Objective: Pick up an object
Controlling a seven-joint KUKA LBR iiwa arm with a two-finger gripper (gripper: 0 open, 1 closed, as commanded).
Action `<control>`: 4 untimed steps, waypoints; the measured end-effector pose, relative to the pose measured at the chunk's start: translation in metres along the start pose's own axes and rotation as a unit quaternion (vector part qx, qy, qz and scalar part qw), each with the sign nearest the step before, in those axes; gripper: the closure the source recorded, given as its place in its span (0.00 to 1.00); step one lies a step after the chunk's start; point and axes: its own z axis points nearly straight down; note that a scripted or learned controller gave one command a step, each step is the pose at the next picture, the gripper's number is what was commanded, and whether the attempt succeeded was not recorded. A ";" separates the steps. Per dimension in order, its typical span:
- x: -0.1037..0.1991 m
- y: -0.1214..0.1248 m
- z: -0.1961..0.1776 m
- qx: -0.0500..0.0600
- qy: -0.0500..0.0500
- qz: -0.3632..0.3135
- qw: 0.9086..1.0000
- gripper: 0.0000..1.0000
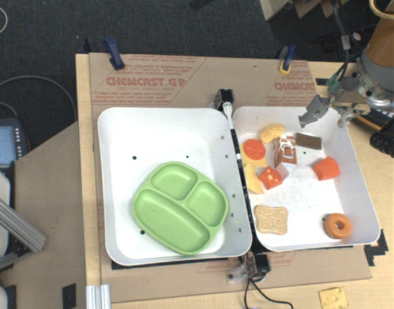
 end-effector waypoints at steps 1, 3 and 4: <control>0.023 0.012 0.128 0.006 0.002 -0.001 1.000 0.00; 0.038 0.074 0.169 -0.012 -0.006 0.000 1.000 0.00; 0.041 0.078 0.153 -0.021 -0.005 -0.002 1.000 1.00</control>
